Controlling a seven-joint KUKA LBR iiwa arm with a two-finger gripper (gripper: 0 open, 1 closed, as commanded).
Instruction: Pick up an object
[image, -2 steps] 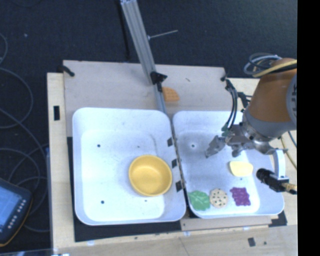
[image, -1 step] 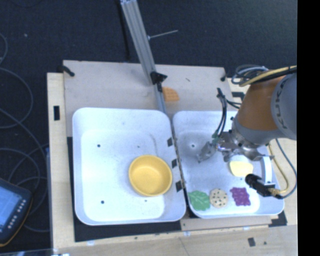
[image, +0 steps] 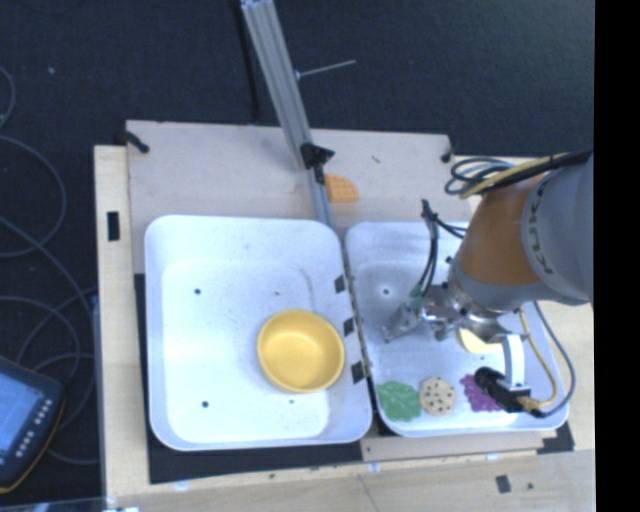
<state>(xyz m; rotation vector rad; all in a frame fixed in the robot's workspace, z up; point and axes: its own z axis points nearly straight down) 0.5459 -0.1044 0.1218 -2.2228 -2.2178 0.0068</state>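
Claw (image: 405, 322) low in the right bin (image: 385, 260), grip state impossible to tell. Below it, green leaf toy (image: 398, 399); just right of that, cookie (image: 436, 396) and purple grapes (image: 480, 392). Far left, yellow bowl (image: 300, 350)

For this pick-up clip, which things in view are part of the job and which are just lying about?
Part of the job:
tool
green leaf
cookie
purple grapes
yellow bowl

Lying about:
orange piece behind the bins
metal rail
cables
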